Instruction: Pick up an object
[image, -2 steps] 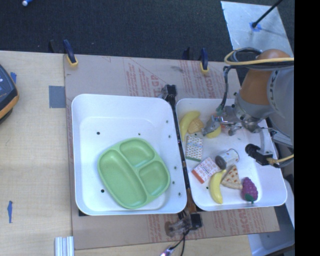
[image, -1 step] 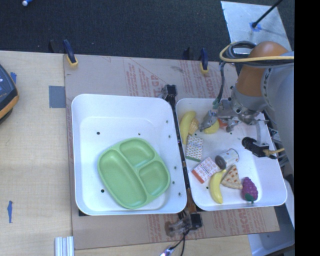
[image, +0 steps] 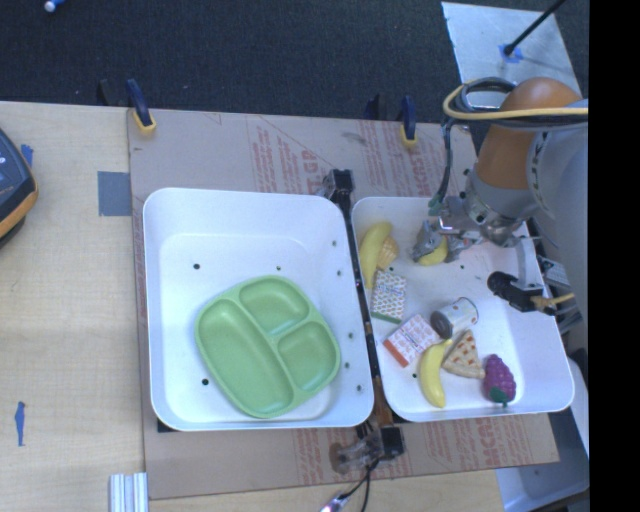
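The right bin holds several small items: a yellow banana at its left wall, a checkered packet, a red and white box, a small can, a second banana, a pizza slice and purple grapes. My gripper is low in the bin's far part, right of the first banana. A small yellow object sits right at its tip; whether it is gripped is unclear.
The left bin holds a green divided plate. A black rail runs between the bins. A black part of the arm hangs over the right bin's right side. Blue clamps hold the far board edge.
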